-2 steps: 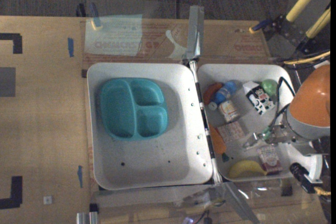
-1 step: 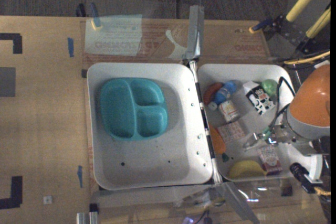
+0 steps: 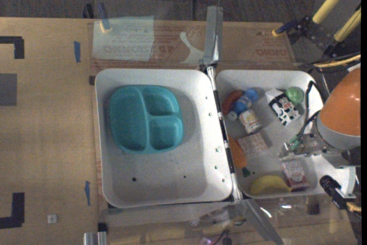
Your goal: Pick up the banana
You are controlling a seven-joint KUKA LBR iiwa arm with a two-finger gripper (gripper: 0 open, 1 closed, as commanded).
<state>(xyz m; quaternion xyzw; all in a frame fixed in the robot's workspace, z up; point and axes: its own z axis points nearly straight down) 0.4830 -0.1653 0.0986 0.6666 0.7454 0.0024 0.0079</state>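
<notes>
- Banana, yellow curved fruit: one, lying flat at the lower edge of the right shallow white plastic bin, lower right of frame, just beside a small red-and-white carton. Nothing on top of it, so it looks reachable from above.
- Bins: two, side by side. Left shallow white plastic bin sits mid-frame and holds one teal divided plastic plate in its upper half, well apart from the target.
- Arm: one grey arm with an orange band comes in from the right edge of frame and overhangs the right bin's right side. Gripper sits above and right of the banana, near the carton, not touching the fruit. Can't tell if the pincer is spread or pressed together; detail too small and partly hidden.
- Right-bin clutter, one of each: black-and-white cow-print box, green round object, blue-capped bottle, small tan jar, flat brown packet, red-brown round item, orange piece at the bin's left wall.
- Judgement: not yet grasped; the carton so close to the banana risks a wrong pick.
</notes>
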